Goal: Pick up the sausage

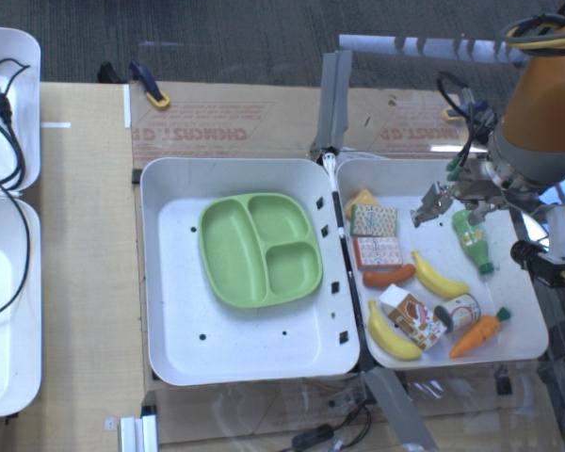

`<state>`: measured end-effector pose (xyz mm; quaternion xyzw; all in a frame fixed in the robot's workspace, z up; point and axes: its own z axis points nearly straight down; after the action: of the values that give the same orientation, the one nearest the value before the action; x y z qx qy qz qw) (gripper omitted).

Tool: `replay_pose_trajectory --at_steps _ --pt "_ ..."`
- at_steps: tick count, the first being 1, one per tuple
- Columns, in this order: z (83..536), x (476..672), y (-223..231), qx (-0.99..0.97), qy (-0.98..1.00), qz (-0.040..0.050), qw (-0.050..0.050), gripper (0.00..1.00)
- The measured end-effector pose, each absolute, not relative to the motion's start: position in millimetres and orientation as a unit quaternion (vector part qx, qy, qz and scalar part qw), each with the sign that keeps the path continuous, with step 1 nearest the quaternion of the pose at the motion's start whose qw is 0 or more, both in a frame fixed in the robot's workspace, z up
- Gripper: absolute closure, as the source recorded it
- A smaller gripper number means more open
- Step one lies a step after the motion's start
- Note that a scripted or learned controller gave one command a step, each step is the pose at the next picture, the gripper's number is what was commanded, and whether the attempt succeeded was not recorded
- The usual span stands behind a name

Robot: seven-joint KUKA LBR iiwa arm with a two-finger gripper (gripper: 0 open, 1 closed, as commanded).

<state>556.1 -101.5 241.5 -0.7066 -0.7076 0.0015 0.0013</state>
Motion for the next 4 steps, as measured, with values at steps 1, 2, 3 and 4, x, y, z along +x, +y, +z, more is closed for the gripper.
replay_pose_trajectory --at_steps 1,2,3,4 --pt "97 529.5 -109 -0.708 -0.706 -0.0032 -0.004 0.00" --pt "106 529.9 -108 -0.709 -0.705 -0.0037 -0.003 1.00" --pt "191 567.4 -19 -0.702 -0.712 0.0012 0.000 1.00" --pt "216 577.2 -29 -0.742 -0.671 0.0019 0.000 1.00"
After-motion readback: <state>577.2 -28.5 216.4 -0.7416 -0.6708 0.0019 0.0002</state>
